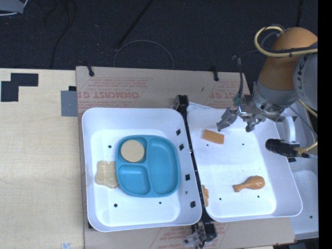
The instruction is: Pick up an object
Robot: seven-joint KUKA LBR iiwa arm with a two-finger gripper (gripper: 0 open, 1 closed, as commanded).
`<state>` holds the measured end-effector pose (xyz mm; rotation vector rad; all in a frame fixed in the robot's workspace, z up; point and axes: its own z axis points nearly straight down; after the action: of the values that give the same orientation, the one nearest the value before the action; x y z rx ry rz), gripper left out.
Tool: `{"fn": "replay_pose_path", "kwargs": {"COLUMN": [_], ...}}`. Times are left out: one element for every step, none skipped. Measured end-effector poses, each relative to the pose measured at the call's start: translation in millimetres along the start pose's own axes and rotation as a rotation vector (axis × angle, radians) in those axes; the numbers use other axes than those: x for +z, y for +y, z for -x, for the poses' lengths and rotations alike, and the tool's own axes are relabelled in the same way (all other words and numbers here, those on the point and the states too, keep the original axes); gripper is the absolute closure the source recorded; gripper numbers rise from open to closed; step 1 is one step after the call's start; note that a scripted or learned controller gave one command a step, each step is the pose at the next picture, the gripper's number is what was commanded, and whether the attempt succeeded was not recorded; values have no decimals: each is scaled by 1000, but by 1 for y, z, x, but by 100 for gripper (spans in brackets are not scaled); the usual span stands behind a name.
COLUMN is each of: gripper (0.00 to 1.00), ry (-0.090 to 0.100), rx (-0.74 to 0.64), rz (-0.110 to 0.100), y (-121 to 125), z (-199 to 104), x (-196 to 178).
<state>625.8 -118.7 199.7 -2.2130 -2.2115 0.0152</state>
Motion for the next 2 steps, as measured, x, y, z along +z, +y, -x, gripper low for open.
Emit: {"fn": "replay_pose_path", "kwargs": {"gripper": [0, 0], "ry": [-1, -1], "rx": [-2, 1], "rz": [13, 8], "y": [3, -3], "z": [0, -6], "x": [-8, 40]}}
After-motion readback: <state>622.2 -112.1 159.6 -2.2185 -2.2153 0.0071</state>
